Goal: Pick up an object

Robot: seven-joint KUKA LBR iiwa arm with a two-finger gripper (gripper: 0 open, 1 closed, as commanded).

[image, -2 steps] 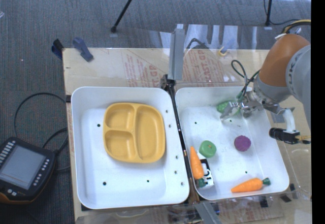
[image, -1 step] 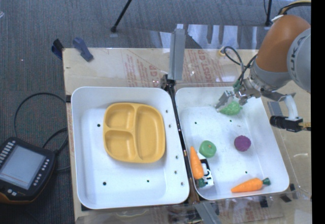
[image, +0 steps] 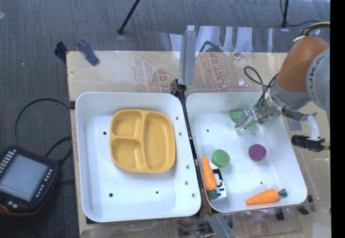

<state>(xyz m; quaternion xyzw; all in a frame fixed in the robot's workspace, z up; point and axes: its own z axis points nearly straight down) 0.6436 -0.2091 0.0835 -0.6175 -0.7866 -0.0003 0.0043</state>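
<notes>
Resting on a wooden bench (image: pixel 124 72) over grey carpet (image: pixel 32 21): two white bins (image: pixel 91 199).

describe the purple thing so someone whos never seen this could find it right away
Look at the right-hand white bin, the one without the yellow divided plate. Near its middle, toward the right wall, lies a small round purple ball. It sits right of the green round piece and above the carrot; nothing else there is purple.
</notes>
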